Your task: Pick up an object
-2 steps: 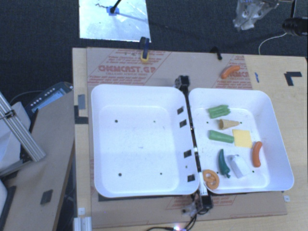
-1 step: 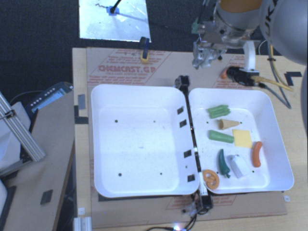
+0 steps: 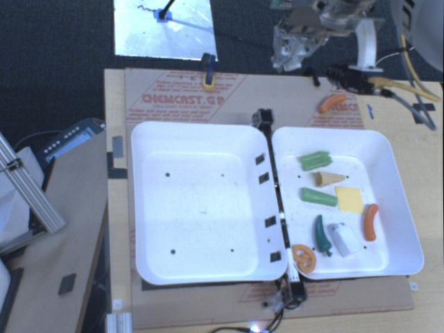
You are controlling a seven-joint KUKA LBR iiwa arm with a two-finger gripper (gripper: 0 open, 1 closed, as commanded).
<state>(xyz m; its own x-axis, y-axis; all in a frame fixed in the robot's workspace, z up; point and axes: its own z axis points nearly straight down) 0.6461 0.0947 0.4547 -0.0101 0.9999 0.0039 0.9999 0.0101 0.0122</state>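
The right bin [image 3: 388, 159] holds several toy foods: a green piece [image 3: 316, 160], a tan cone [image 3: 330, 179], a green pod [image 3: 318, 197], a yellow square [image 3: 349, 200], an orange sausage [image 3: 370, 222], a dark green pepper [image 3: 321, 235], a white block [image 3: 344, 240] and an orange pretzel [image 3: 303, 257]. My gripper [image 3: 290, 54] hangs high beyond the bins' far edge, well apart from all of them, with nothing seen in it.
The left bin [image 3: 201, 200] lies beside the right one. Another orange sausage [image 3: 332, 103] rests on the bench behind the right bin. A yellow and blue clamp [image 3: 208, 73] stands at the back edge. Cables [image 3: 399, 87] run at the back right.
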